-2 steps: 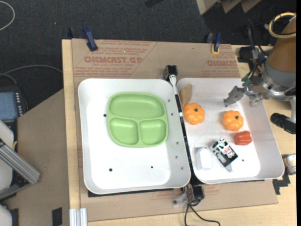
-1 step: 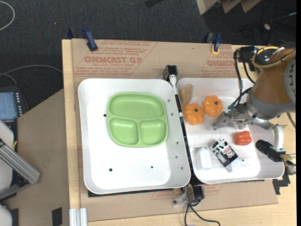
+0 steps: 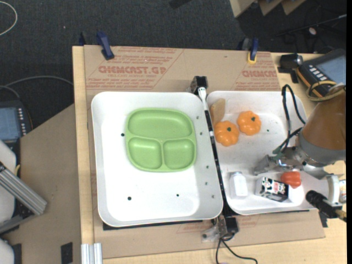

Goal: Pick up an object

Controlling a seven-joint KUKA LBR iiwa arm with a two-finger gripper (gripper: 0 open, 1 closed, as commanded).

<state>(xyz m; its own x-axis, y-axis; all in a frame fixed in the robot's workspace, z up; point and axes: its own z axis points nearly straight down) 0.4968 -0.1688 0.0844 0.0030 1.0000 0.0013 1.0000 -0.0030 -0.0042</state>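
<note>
I see a green tray (image 3: 161,138) in the left bin (image 3: 110,202); in the right bin (image 3: 275,106) lie 2 small pumpkins (image 3: 226,133), a white block (image 3: 238,183), a printed card (image 3: 274,188) and a red piece (image 3: 291,179). The gripper (image 3: 275,163) hangs low just above the card and red piece, holding nothing I can see, so I judge this the approach, with a descent and closing next. The wrist hides the gripper's far side, so I cannot tell its state.

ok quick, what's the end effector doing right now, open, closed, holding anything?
End effector: low in the right bin, near a red object and a black-and-white card; open or closed cannot be told, and nothing visibly held.
</note>
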